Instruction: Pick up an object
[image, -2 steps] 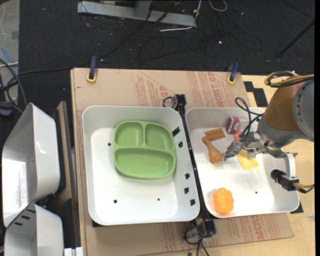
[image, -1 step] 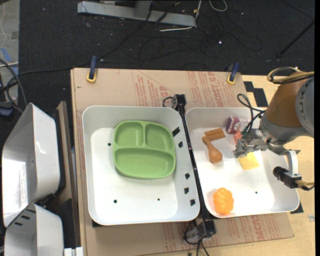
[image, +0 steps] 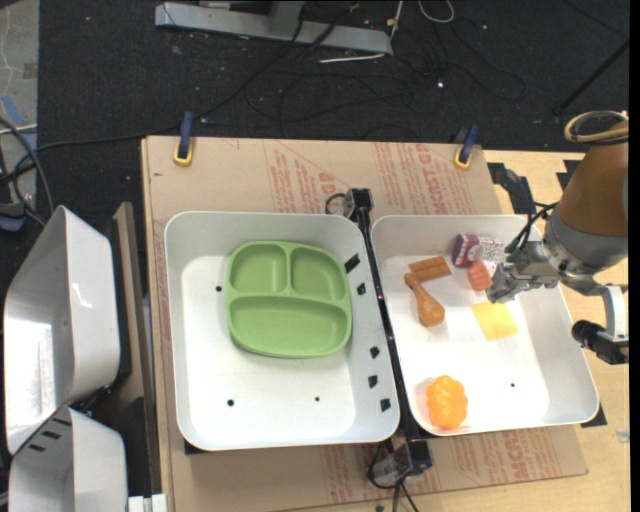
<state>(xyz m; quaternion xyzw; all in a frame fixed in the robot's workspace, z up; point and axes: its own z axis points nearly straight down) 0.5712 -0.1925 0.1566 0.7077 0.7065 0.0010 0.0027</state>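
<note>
In the right bin (image: 560, 395) lie a yellow block (image: 495, 321), a small red piece (image: 481, 276), a purple and white packet (image: 473, 247), a brown wooden spoon-like piece (image: 426, 302), a tan bar (image: 429, 268) and an orange fruit (image: 447, 401). My gripper (image: 508, 283) reaches in from the right and hangs low between the red piece and the yellow block, right next to both. Nothing shows between its fingers.
The left bin (image: 200, 400) holds a green divided plate (image: 289, 299). A black divider strip (image: 375, 300) runs between the bins. The arm's grey body and orange band (image: 598, 200) stand over the right bin's far right corner. White tubs (image: 60, 320) sit left of the bench.
</note>
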